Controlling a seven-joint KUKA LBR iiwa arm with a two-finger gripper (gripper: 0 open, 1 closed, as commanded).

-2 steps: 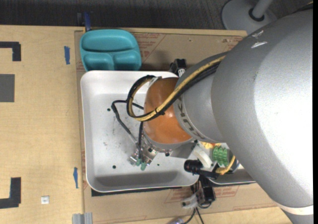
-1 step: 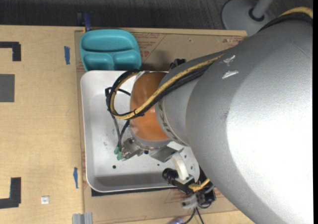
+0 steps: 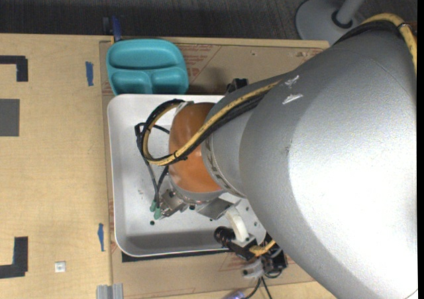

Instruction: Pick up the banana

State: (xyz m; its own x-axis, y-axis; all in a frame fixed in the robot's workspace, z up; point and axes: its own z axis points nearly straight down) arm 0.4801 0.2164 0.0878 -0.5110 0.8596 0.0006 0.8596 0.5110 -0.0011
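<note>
Nearest, at the near rim of the white bin [image 3: 129, 228], a bunch of cables and connectors [image 3: 248, 248] was seen hanging from the wrist. Just beyond it, the gripper [image 3: 158, 210] was lowered close to the bin floor, towards the left side. Whether the pincer was released or clenched could not be told, as it was covered from above by the wrist, and nothing could be seen grasped in it. Where the banana lay could not be told either. It was judged to sit under the arm [image 3: 331, 158], if it lay in this bin at all. A banana was expected to be light, soft under its skin, easily bruised, and smooth enough to roll or slip. A gentle hold across the middle of its curve, at its thickest part, was judged best. Above the gripper the orange band [image 3: 189, 152] was seen, with a black cable loop [image 3: 147, 138] standing out to its left. Farther off, just behind the bin's far rim, a teal divided tray [image 3: 147, 65] rested on the bench [image 3: 53, 158]. Farthest, to the right, a grey stand base [image 3: 318, 19] stood on the dark floor. One bin, one tray, one arm and one gripper were counted.
</note>
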